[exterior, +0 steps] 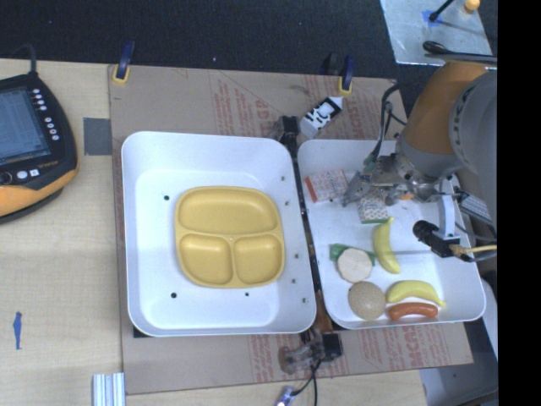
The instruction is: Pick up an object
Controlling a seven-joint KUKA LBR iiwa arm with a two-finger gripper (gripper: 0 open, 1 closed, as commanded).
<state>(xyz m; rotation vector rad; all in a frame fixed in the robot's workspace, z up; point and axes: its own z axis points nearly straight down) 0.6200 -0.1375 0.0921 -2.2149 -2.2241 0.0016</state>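
In the right bin (pixel 473 311), near edge, lie a sausage (pixel 412 311), a banana (pixel 413 291) and a round bun (pixel 366 300); farther in, a second banana (pixel 385 245). The gripper (pixel 369 189) hangs low over the far half, blurred against packets; I cannot tell how its fingers stand. The arm (pixel 448 121) hides the far corner.

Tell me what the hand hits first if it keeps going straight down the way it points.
Probably the small patterned packet just below the hand, lying on the right bin floor beside the upright banana. Depth is unclear.
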